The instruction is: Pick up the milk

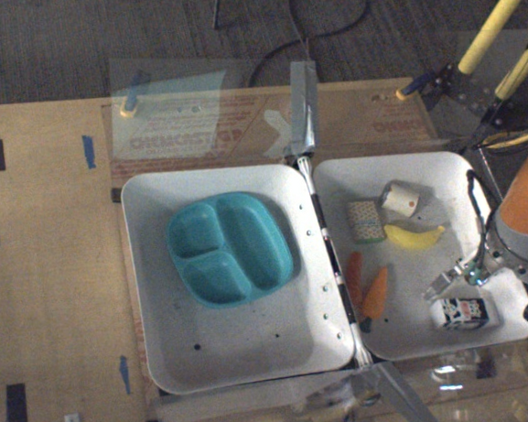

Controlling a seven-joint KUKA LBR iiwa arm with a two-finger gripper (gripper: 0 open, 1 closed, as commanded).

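Note:
The milk [464, 313] is a small white carton with dark print. It lies on its side in the near right corner of the right bin [444, 167]. My gripper [447, 281] hangs just above and slightly left of the carton, at the end of the grey arm with its orange band [527, 201] coming in from the right. Nothing is visibly held in the gripper, and the carton rests on the bin floor.
The right bin also holds a white cup [399, 200], a banana [414, 235], a small patterned box [366, 220], a carrot [375, 295] and a red stick-shaped item [353, 276]. A teal divided plate [231, 248] lies in the left bin [164, 334].

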